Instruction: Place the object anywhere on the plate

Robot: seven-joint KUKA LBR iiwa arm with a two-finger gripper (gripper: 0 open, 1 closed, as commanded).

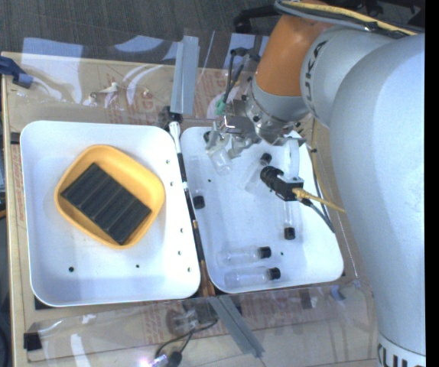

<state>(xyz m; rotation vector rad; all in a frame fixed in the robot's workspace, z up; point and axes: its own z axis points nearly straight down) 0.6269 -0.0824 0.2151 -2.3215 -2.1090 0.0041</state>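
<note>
Overhead, the grey arm's pincer (231, 132) hovers at the far end of the right bin (323, 270); whether it is released or clenched cannot be told. Clear vials with black caps (248, 257) lie scattered there, well apart from the yellow plate (147, 176) in the left bin (40, 140). They look light, stiff and slippery; a grip across the middle seems wisest. No writing is legible.

The gripper (223, 140) is a blurred, cluttered shape at the right bin's (323, 270) far edge, so whether anything sits between its fingers cannot be told. Behind it, the arm (372, 128) covers that bin's right rim and runs off the bottom edge.
</note>
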